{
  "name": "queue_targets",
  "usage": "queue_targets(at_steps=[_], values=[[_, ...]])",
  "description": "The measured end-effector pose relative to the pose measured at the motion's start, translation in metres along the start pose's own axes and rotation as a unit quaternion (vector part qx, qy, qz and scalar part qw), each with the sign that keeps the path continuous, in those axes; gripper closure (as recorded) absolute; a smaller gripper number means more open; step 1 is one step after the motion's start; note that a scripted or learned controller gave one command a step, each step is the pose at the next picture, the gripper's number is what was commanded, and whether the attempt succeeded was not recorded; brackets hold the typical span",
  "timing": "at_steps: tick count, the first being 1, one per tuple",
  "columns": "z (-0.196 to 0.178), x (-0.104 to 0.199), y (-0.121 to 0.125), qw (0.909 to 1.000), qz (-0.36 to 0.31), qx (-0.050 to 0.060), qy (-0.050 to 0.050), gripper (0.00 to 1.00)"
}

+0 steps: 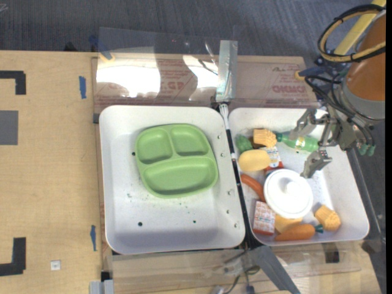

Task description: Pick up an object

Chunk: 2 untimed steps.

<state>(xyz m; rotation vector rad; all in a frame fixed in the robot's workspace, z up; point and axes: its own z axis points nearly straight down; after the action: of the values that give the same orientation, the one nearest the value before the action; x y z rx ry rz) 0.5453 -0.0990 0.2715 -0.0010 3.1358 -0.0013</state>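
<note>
The gripper (313, 141), fingers spread and empty, hangs just right of the small green plastic bottle (298, 143), whose long axis runs left-right.

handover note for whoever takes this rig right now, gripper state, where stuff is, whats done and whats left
Gripper: open, holding nothing, over the right bin near its upper right part.
Right bin holds the toys: a green bottle just left of the gripper, a yellow lemon-like piece, a white round lid, an orange carrot, a small red-and-white box.
Left bin holds a green divided tray.
Done: nothing picked up yet.
Left: close on one object and lift it; the bottle looks nearest.
</note>
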Motion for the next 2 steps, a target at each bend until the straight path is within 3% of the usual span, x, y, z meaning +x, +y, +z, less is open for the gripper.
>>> queue_targets(at_steps=[1, 2], values=[[0.155, -0.003, 0.01, 0.9911, 0.133, -0.002, 0.001, 0.0], [0.166, -0.003, 0.007, 0.9505, 0.311, -0.002, -0.008, 0.0]])
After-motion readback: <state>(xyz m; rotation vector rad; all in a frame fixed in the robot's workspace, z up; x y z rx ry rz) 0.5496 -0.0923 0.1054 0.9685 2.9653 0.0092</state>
